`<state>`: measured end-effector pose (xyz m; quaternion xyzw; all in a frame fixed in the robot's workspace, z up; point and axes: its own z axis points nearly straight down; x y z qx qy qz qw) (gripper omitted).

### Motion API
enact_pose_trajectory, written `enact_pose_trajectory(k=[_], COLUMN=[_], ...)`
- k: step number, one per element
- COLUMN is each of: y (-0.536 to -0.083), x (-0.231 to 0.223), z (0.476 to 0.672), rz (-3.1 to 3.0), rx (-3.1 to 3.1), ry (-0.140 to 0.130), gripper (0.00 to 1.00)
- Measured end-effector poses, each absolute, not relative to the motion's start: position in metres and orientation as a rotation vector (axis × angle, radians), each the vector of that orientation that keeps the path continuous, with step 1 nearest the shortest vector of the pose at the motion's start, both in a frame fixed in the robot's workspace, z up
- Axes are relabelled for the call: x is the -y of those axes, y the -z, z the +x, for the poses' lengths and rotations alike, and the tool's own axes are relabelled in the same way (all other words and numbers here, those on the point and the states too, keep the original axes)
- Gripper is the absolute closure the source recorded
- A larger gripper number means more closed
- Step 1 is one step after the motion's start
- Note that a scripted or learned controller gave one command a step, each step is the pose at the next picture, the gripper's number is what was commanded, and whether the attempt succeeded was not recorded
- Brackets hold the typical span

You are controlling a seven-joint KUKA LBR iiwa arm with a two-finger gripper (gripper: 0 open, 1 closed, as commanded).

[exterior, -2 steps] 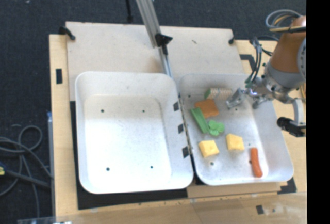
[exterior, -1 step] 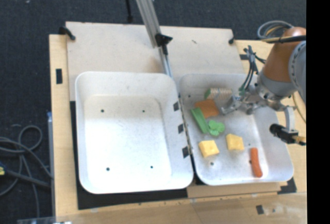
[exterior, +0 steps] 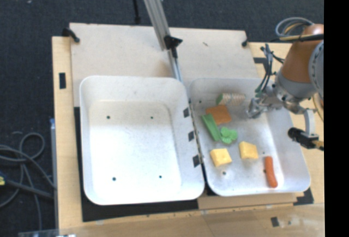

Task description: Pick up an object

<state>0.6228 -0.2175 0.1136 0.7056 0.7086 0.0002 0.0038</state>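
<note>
The right bin (exterior: 289, 137) holds several small objects: an orange block (exterior: 220, 115), a green piece (exterior: 217, 129), two yellow blocks (exterior: 221, 156) (exterior: 248, 150), a red-orange stick (exterior: 270, 171) and a pale beige roll (exterior: 233, 99) at the back. My gripper (exterior: 254, 108) hangs over the bin's back right part, just right of the beige roll and orange block. I see nothing between its fingers. The arm's orange band (exterior: 299, 64) rises to the right.
The left bin (exterior: 92, 121) sits beside the right one on the wooden bench. A slanted metal pole (exterior: 154, 6) comes down to the bins' back junction. Cables (exterior: 16, 159) lie on the floor at the left.
</note>
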Motion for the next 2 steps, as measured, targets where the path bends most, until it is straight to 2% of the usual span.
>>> enact_pose_trajectory(k=[1, 2], y=[-0.168, -0.234], x=[0.223, 0.228], z=[0.634, 0.634], rz=[2.210, 2.207], rx=[-2.222, -2.223], ry=[-0.005, -0.006], gripper=[1.00, 1.00])
